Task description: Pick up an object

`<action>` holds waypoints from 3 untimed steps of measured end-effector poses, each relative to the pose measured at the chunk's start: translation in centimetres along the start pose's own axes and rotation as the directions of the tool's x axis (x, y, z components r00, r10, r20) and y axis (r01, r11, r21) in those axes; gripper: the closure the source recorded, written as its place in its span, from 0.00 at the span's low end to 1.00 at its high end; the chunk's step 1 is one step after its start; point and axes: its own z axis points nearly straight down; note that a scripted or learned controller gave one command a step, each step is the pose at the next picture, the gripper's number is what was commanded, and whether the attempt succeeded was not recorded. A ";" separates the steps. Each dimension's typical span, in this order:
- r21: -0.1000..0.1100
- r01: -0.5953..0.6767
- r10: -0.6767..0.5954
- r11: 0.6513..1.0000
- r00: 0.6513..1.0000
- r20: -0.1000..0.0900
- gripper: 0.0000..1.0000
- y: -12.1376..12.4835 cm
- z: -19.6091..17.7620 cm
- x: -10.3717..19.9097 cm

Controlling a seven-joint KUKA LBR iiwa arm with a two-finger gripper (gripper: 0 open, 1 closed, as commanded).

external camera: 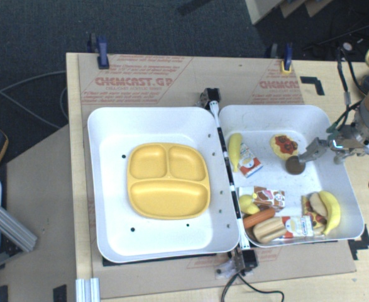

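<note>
One fixed camera, high above the desk [171, 74], looking down at a slant.

It stands far enough back to take in both white bins, the left bin [102, 168] and the right bin [344, 187], side by side, with dark floor beyond the far edge.

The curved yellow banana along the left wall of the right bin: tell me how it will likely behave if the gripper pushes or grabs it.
The curved yellow banana looks smooth and rounded, so fingers may slip off it. Its bend suggests it would pivot or rock rather than slide straight when pushed. It lies against the right white bin's left wall, beside a small red and white packet, so room for fingers there is probably tight.
</note>
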 end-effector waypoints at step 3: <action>0.007 0.001 -0.001 1.000 1.000 -0.004 0.00 4.8 9.9 4.3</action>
